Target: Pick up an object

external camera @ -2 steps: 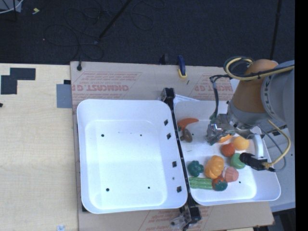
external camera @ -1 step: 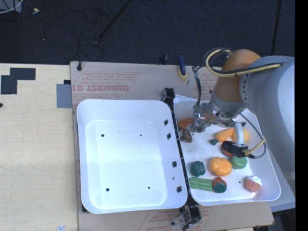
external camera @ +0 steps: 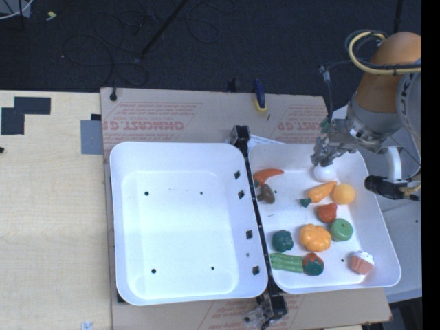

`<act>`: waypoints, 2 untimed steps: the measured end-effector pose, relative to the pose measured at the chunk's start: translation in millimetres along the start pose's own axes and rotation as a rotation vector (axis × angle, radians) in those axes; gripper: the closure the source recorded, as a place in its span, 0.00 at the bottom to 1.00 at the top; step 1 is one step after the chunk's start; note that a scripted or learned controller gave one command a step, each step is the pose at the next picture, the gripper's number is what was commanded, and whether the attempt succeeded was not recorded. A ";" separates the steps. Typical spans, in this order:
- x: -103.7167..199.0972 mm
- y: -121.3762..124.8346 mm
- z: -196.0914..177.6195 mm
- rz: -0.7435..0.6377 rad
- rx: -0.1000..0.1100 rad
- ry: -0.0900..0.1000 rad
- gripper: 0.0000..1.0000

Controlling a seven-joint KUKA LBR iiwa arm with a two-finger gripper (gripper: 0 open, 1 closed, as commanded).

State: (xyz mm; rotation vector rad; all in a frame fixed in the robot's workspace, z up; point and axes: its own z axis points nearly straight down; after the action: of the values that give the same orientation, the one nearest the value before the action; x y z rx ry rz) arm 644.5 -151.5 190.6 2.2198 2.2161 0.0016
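My gripper point(external camera: 324, 159) hangs over the far right part of the right bin point(external camera: 385, 243), just above a small white object point(external camera: 323, 172). Nothing shows between its fingers. In the right bin lie an orange carrot point(external camera: 322, 192), an orange ball point(external camera: 343, 194), a red-orange pepper point(external camera: 267, 174), a brown mushroom-like piece point(external camera: 266, 194), a red piece point(external camera: 327, 212), a green round piece point(external camera: 341, 229), a yellow-orange pumpkin point(external camera: 315, 237), a dark green piece point(external camera: 282, 240), a green cucumber point(external camera: 286, 262), a red and teal piece point(external camera: 313, 263) and a cupcake point(external camera: 360, 261).
The left bin point(external camera: 124, 184) sits beside the right one, with a black divider strip point(external camera: 251, 218) between them. Both rest on a cardboard sheet point(external camera: 172, 119) on the wooden bench. A blue and yellow clamp point(external camera: 260, 95) stands at the cardboard's far edge.
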 end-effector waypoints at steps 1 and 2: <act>-7.4 -44.1 98.0 -0.001 0.012 0.005 1.00; 6.0 -122.0 101.9 0.000 0.007 0.004 1.00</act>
State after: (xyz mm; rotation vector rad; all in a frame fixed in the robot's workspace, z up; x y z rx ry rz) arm 522.9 -145.5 88.2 2.2246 2.2219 -0.0013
